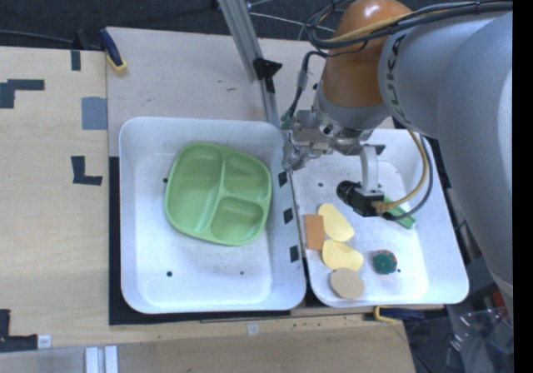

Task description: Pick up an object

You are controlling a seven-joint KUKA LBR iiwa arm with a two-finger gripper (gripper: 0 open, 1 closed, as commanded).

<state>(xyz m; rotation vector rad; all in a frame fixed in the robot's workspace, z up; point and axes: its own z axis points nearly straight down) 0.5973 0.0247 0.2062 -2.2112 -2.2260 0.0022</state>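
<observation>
My gripper (295, 155) hangs over the far left corner of the right bin (433, 280), close to the divider between the bins. It stands apart from the loose pieces lying nearer the front. Those are an orange block (314, 232), two yellow pieces (336, 222) (342, 256), a tan round piece (347, 283) and a small dark green ball (384, 261). I see nothing held under the gripper.
A green divided plate (219, 193) lies in the left bin (137, 280). A black part (358, 197) with a cable and a green tip (401, 216) hangs over the middle of the right bin. A slanted metal bar (237, 13) rises behind the bins.
</observation>
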